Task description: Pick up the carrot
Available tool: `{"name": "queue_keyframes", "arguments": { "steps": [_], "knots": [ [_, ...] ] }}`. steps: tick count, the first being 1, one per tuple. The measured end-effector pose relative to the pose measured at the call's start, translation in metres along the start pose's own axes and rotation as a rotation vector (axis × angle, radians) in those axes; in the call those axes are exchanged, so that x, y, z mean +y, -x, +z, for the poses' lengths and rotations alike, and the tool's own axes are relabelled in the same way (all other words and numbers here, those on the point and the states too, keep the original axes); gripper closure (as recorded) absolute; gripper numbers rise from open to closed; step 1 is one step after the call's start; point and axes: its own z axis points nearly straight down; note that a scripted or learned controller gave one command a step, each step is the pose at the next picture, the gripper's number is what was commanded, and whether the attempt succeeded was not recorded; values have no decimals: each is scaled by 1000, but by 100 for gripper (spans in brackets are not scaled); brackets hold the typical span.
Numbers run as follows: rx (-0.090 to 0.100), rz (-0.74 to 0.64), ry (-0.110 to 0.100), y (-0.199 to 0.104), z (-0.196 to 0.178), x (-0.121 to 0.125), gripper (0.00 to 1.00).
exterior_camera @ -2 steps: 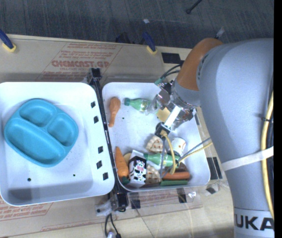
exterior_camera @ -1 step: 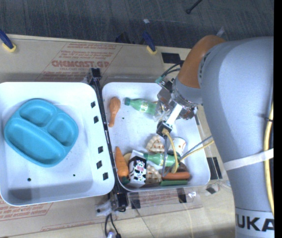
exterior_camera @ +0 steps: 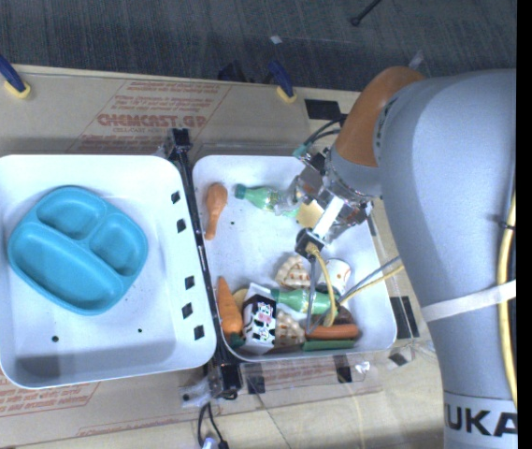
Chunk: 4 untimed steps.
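While the gripper [exterior_camera: 317, 204] is hung over the right bin [exterior_camera: 256, 251] at roughly 2 o'clock, whether it's clenched or released can't be told tbh. The carrot [exterior_camera: 215, 209] is found at 10 o'clock in that bin, laid just beside the left wall, well apart from the gripper. A green bottle [exterior_camera: 261, 196] is seen between them. A second carrot [exterior_camera: 228, 305] is laid at 8 o'clock, just beside a cow-print block [exterior_camera: 262, 318]. A blue divided plate [exterior_camera: 77, 248] is sat in the left bin [exterior_camera: 22, 344].
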Motion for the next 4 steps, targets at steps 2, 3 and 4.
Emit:
{"name": "queue_keyframes", "arguments": {
  "steps": [2, 3, 4],
  "knots": [
    [0, -219, 1, 30, 23, -94, 0],
    [0, -178, 14, 37, -49, -20, 0],
    [-2, -313, 6, 31, -6, 10, 0]
  ]
}}
